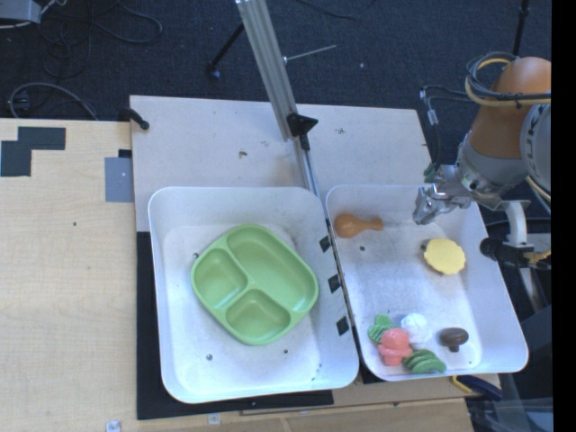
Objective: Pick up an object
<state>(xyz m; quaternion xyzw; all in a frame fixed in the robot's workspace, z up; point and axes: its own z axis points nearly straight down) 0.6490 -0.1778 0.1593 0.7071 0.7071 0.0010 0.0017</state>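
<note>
The claw is hanging over the right bin's back edge, can't tell if it's clenched or not, nothing showing in it; the yellow piece is sitting just below it toward the camera, orange drumstick lying lengthwise off to its left

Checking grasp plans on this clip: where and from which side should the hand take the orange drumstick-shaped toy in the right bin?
Probably across the thin handle end of the orange toy, from straight above. It lies flat, narrowest there, bulbous end close to the bin wall.
</note>
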